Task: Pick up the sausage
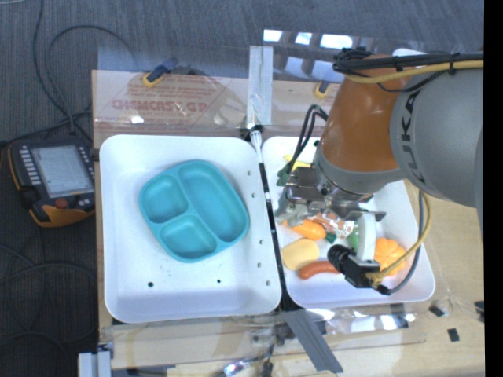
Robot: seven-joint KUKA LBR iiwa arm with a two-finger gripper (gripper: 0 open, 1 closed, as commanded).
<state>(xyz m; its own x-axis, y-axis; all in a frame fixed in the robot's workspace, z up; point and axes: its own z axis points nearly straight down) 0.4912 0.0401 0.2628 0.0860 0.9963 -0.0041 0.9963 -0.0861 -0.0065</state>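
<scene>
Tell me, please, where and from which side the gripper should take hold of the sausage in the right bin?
Probably at the middle of the sausage, from straight above, fingers closing across its short width. It lies flat, long axis left to right, near the right bin's front wall. A yellow piece touches its upper side, and the arm's black fitting covers its right end, so its left half is freer.

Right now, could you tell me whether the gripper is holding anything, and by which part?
It cannot be told: the gripper sits low over the food in the right bin, and the sausage lies apart, near the front.

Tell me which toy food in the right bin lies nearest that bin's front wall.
The reddish-orange sausage: long, thin, lying flat just below the pale yellow piece, closer to the front wall than the other foods.
</scene>
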